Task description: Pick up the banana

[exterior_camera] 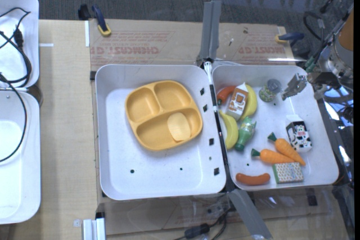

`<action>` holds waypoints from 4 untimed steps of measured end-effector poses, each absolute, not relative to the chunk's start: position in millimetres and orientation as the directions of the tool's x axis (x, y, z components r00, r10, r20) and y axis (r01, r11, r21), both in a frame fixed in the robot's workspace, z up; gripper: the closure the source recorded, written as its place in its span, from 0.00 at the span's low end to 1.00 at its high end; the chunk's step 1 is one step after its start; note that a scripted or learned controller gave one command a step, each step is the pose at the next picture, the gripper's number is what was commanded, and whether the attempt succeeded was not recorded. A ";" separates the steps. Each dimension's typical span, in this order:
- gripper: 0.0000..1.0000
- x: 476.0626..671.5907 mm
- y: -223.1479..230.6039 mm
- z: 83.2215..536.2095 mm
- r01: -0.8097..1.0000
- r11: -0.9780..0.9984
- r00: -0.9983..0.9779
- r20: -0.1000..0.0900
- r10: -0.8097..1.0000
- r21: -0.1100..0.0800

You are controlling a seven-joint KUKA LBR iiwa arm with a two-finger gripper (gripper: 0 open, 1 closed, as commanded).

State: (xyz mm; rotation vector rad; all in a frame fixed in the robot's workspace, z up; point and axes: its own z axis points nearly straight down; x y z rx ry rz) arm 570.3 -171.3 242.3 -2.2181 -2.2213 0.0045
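Observation:
A yellow banana (229, 130) lies at the left side of the right bin (324, 121), against the wall between the two bins. A second yellow curved fruit (251, 102) is tucked behind an orange-and-white carton (238, 102). My gripper (295, 87) hangs over the right bin's far right part, well right of both fruits. It is open, with nothing between its fingers. The arm's wrist (337, 64) comes in from the right edge.
The right bin also holds a green bottle (245, 135) touching the banana, two carrots (282, 153), a sausage (253, 179), a cow-print carton (299, 136), a cracker box (288, 172) and a red pepper (225, 92). A yellow divided plate (147, 107) sits in the left bin (112, 149).

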 end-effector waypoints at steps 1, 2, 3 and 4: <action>0.00 601.5 -99.3 173.5 0.992 0.129 -0.129 0.000 0.992 -0.004; 0.00 635.9 -109.1 124.6 0.971 0.239 -0.239 -0.001 0.971 0.000; 0.00 643.2 -119.1 107.5 0.958 0.285 -0.285 -0.002 0.958 0.023; 1.00 647.1 -121.1 122.2 0.958 0.283 -0.283 -0.010 0.959 0.036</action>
